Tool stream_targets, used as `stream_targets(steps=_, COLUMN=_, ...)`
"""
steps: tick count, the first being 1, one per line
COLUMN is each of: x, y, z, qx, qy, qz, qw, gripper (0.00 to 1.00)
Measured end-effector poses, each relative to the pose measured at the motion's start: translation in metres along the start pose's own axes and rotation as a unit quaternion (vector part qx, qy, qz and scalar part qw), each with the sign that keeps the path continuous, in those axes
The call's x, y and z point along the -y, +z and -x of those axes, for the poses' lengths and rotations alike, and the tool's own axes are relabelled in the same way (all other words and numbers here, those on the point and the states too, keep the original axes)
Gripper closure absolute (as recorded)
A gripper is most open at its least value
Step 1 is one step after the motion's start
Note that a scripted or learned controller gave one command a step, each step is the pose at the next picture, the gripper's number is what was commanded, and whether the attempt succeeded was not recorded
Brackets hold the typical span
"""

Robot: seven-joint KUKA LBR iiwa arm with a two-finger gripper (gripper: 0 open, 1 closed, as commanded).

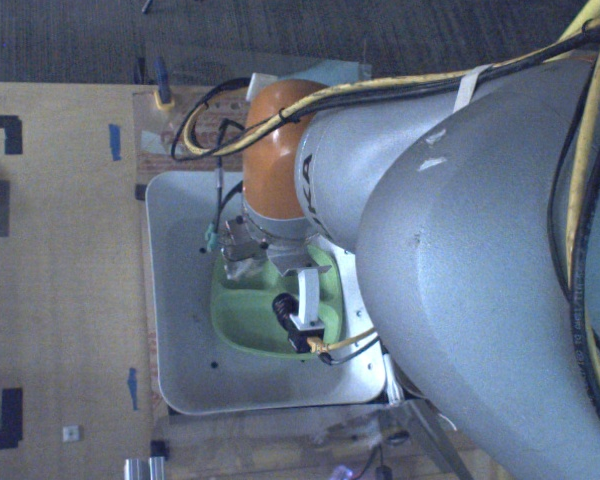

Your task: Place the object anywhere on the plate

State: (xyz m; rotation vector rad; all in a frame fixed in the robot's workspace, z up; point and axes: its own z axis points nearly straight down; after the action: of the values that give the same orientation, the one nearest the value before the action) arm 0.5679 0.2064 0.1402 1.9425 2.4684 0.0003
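Arm (460,218): reaches in from the right of the plate, covers the plate's right rim, and carries the orange band directly above the plate's far edge.

Bin (180,368): white and shallow, surrounds the plate on all sides, with bare floor left of the plate and nearer than it.

Plate (242,326): pale green, glossy, rounded rim, lies flat. Open surface visible on the near-left part.

Gripper (242,251): hangs over the far-left part of the plate, close above it. Opening cannot be told from this angle, nor whether anything is held.

Small teal piece (210,236): sits at the plate's far-left rim, just beside the gripper. May be the object, or part of the tool; cannot tell which. Otherwise no certain position for the object; likely hidden under the wrist, over the plate.

Handling, as a judgement only:
- Assume small and light, given how little of it clears the wrist.
- Assume it can slide on the glossy plate; release low, not from height.
- Take hold across the narrowest part, near the middle.
- Treat stiffness and fragility as unknown; use a moderate squeeze.
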Motion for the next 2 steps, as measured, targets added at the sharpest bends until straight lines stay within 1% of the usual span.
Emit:
stream_targets(steps=1, x=0.093, y=0.049, z=0.021, qx=-0.003, qy=0.193, qz=0.005, qw=0.9812, gripper=1.0)
stream_targets(steps=2, x=0.028, y=0.036, z=-0.026, qx=0.001, qy=0.242, qz=-0.002, qw=0.9702, gripper=1.0)
